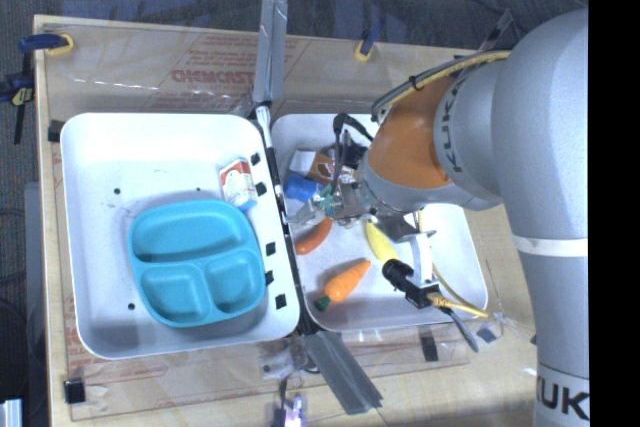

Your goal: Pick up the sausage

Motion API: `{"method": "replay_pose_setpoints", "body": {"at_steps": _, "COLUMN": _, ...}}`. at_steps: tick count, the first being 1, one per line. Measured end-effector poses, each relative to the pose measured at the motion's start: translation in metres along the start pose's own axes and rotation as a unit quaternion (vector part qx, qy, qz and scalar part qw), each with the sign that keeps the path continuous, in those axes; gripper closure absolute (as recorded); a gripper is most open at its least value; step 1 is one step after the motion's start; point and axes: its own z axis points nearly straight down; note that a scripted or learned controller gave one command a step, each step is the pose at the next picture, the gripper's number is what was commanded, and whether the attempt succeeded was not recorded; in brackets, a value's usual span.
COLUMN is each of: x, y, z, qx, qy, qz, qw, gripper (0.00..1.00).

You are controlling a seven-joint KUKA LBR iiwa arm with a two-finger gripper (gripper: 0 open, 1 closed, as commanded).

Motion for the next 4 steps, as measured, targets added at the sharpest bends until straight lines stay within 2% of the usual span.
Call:
{"method": "replay_pose_setpoints", "body": {"at_steps": 1, "x": 0.006, "y": 0.003, "z": -0.014, "qx": 0.001, "qy": 0.005, "qz": -0.007, "qw": 1.0, "gripper": 1.0}}
{"method": "replay_pose_setpoints", "body": {"at_steps": 2, "x": 0.005, "y": 0.003, "z": -0.014, "qx": 0.0, "qy": 0.005, "qz": -0.006, "qw": 1.0, "gripper": 0.0}}
{"method": "replay_pose_setpoints", "body": {"at_steps": 3, "x": 0.002, "y": 0.005, "z": -0.002, "qx": -0.002, "qy": -0.009, "qz": -0.042, "qw": 0.9991, "gripper": 0.0}}
{"method": "replay_pose_setpoints", "body": {"at_steps": 4, "x": -0.007, "y": 0.024, "z": 0.001, "qx": 0.003, "qy": -0.001, "qz": -0.055, "qw": 0.9985, "gripper": 0.0}}
